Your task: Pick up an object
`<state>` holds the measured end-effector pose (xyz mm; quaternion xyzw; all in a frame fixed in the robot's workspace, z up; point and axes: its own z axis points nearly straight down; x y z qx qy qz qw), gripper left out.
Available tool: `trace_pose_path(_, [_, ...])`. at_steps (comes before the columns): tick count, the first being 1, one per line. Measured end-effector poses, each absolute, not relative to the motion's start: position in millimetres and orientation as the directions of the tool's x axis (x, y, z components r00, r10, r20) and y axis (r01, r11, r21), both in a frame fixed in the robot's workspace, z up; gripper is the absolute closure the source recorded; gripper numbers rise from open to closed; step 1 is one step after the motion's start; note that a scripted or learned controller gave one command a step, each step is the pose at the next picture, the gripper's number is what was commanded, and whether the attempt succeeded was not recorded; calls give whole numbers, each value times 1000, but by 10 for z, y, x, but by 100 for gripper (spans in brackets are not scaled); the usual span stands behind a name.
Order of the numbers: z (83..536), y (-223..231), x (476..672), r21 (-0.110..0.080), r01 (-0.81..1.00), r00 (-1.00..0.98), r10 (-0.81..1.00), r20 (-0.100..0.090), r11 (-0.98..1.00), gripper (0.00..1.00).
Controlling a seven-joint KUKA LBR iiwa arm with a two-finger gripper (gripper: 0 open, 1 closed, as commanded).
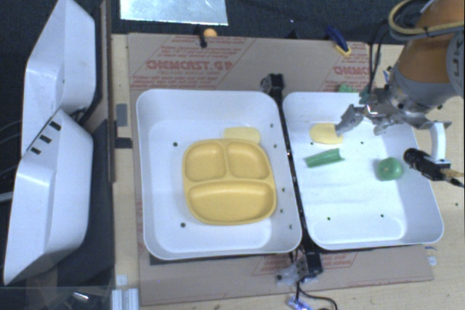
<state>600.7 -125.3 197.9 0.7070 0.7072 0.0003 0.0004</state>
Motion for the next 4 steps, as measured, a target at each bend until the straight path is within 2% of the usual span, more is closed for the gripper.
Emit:
trace_pose_path(1, [1123,-1553,5574,-7,1000,4,1000,1,-4,0])
trace_pose_path(2, [1534,-1225,6121,5,1000,-4,1000,0,4,0])
trace_pose_path(3, [1052,-1369,6307,-3,999,36,999,0,-36,0])
trace_pose_path(4, [1266,-1444,5751,0,1000,2,1000,0,-2,0])
